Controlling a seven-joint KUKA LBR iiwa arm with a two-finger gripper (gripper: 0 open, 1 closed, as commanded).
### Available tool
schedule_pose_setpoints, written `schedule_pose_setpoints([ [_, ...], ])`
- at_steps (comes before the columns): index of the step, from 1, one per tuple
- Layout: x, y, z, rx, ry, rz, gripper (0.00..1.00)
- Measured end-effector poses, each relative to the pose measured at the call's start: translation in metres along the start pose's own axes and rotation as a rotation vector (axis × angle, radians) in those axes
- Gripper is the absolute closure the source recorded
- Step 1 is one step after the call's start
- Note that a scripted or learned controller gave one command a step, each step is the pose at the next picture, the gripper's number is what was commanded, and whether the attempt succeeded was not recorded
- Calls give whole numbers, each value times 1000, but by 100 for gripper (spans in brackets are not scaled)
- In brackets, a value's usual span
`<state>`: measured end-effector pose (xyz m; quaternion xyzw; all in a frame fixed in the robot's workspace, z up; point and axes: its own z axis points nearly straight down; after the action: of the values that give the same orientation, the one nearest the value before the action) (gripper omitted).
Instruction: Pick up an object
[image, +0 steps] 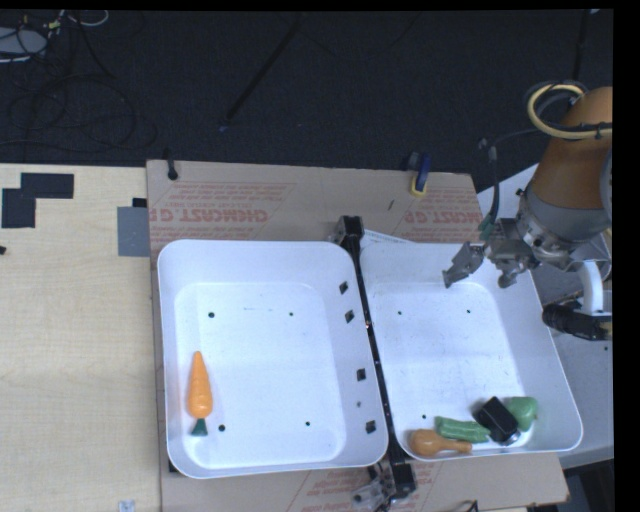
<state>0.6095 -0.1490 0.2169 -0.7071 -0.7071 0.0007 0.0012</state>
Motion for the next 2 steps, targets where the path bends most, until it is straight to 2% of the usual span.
schedule_pose_setpoints([
  [1,25,33,132,7,2,-3,0],
  [2,57,36,49,-6,0,-4,0],
])
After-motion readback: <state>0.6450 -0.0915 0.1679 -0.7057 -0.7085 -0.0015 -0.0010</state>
